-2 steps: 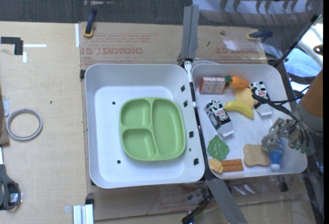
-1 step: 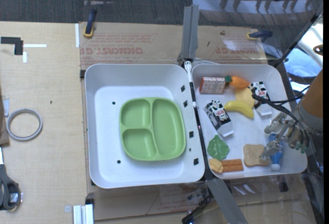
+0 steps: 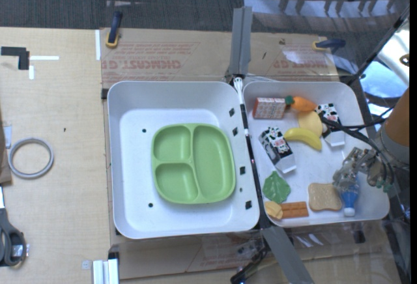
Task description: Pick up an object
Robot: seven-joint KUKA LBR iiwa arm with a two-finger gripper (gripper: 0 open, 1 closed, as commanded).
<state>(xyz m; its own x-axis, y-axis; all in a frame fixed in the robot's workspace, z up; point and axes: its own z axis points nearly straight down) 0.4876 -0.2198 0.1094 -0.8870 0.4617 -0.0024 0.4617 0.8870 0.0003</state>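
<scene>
The right bin (image 3: 355, 101) holds several toy foods. A yellow banana (image 3: 306, 133) lies near its middle, with a carrot (image 3: 301, 103) and a reddish box (image 3: 269, 107) at the back. A black-and-white milk carton (image 3: 277, 144) lies on the left, and a second cow-patterned piece (image 3: 328, 113) sits behind the banana. At the front are a green leaf (image 3: 276, 187), an orange cracker (image 3: 294, 210) and a slice of toast (image 3: 324, 197). My gripper (image 3: 350, 170) hangs low over the bin's right front part, just right of the toast and above a small blue object (image 3: 350, 200).
The left bin (image 3: 130, 146) carries a green divided plate (image 3: 193, 163). A white block (image 3: 334, 139) lies right of the banana. Black cables run across the right bin's far right side. A grey tape ring (image 3: 28, 157) rests on the wooden bench at the left.
</scene>
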